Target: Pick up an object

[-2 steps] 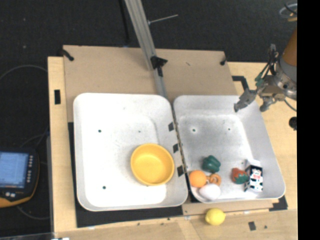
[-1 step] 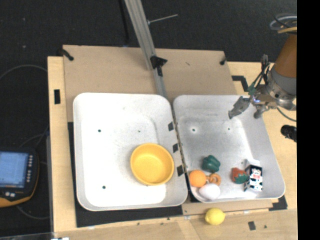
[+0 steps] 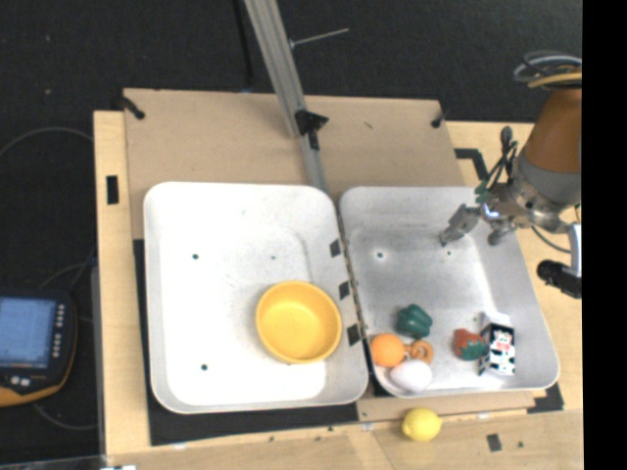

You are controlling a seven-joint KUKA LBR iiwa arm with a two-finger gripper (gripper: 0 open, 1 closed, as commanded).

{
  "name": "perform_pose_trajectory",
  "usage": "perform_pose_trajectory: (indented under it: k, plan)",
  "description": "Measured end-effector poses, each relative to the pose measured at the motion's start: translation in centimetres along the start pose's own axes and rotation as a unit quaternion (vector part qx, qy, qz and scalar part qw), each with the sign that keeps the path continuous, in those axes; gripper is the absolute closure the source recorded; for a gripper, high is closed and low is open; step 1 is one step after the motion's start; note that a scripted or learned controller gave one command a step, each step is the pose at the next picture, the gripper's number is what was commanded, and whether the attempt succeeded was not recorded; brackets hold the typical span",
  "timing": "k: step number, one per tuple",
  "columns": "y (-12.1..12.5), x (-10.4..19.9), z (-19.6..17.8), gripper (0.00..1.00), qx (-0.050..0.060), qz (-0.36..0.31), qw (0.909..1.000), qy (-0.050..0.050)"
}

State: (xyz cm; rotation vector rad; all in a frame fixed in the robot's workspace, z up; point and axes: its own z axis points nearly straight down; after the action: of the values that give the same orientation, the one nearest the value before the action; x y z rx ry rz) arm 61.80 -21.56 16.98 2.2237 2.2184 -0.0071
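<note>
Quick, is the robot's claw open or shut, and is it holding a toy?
Gripper: open, fingers spread, holding nothing, above the right bin.

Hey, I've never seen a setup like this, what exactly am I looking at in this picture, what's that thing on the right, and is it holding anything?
This is one camera fixed above a workbench, looking down at a slant. The thing on the right is a robot arm, grey with an orange band, and its gripper hangs over the far part of the right bin; nothing sits between its fingers. Two shallow white bins sit side by side. The left bin holds a yellow bowl. At the near end of the right bin lie small items: a green piece, an orange ball, a white egg-like shape, a reddish toy and a black-and-white item. A yellow lemon-like item lies on the bench in front of the bins.
</note>
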Motion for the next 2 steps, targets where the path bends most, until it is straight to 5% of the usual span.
perform_pose_trajectory:
  k: [1,2]
  plan:
    - [0.2,-0.1,-1.4,1.0,-0.004,0.0,1.0,0.0]
    - [0.3,-0.2,-6.9,1.0,-0.005,-0.003,1.0,0.001]
